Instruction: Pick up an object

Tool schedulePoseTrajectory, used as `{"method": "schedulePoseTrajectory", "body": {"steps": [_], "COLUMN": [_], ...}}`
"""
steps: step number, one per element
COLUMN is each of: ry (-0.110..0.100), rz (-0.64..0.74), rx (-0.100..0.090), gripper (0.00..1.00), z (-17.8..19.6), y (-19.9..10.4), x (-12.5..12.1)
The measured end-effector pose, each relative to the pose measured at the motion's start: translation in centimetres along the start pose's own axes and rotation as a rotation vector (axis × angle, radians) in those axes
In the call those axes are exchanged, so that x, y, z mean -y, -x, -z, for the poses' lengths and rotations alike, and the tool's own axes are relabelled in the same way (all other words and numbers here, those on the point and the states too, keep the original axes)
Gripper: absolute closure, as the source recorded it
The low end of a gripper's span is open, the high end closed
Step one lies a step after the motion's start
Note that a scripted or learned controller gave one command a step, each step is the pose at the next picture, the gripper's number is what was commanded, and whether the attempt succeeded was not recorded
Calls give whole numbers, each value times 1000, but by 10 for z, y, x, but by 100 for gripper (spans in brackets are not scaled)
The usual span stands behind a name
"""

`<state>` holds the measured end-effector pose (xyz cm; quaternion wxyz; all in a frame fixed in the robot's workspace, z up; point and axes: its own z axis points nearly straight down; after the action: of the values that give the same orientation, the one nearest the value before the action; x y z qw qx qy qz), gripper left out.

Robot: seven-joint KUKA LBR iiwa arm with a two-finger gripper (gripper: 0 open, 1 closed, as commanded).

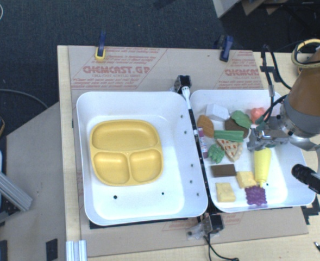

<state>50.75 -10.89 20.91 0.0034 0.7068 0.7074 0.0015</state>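
The jaws could not be made out: the gripper (259,139) was a small dark metal cluster seen from above, and whether it was spread or closed was impossible to tell. It hung low over the right bin (290,197), at the end of a grey arm with an orange band (311,88) reaching in from the right.

That right bin held a crowd of toy food, the pool from which one piece was to be lifted. Just below the gripper lay a yellow bottle-shaped piece (262,165), seemingly the nearest candidate. To the left were a pizza slice (230,148), a green bar (228,136) lying across it, a brown oval (206,125), a green leafy piece (239,118) and a white block (218,111). Nearer the front edge sat a brown slab (223,171), two yellow cubes (225,192) and a purple grape bunch (256,196). An orange piece (257,113) showed just above the gripper.

The left bin (89,110) held a yellow divided plate (126,151), lying flat, probably there as a place for picked items. The pieces were packed closely, so a clean grasp looked difficult.
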Motion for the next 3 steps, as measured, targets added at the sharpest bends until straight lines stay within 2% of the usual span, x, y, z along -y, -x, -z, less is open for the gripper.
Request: {"method": "schedulePoseTrajectory", "body": {"steps": [1,3], "ry": [-2,-1], "rz": [0,2], "rx": [-1,-1], "gripper": [100,100], "z": [17,26], "y": [0,-21], "x": [-1,-89]}}
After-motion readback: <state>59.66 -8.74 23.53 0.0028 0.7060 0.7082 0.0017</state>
